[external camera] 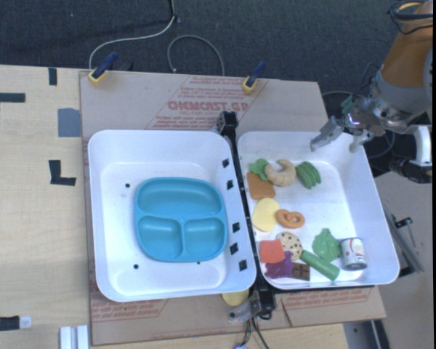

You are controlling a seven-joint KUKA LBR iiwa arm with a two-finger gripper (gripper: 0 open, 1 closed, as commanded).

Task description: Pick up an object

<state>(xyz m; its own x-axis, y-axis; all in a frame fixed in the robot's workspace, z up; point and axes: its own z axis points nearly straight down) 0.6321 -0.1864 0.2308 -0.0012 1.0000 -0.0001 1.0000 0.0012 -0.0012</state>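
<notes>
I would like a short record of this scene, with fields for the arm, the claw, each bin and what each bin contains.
arm: grey with orange band, at the right, above the right bin's far corner
claw: open, holding nothing, over the right bin's rim
left bin: holds a blue divided plate
right bin: holds toy food: croissant, green pepper, pretzel, cookie, small can
task state: nothing picked up yet

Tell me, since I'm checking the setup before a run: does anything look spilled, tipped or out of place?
One thing stands out: a small silver can lies on its side near the front right corner of the right white bin. A yellowish object also sits outside the bins, at the front edge by the divider.
</notes>
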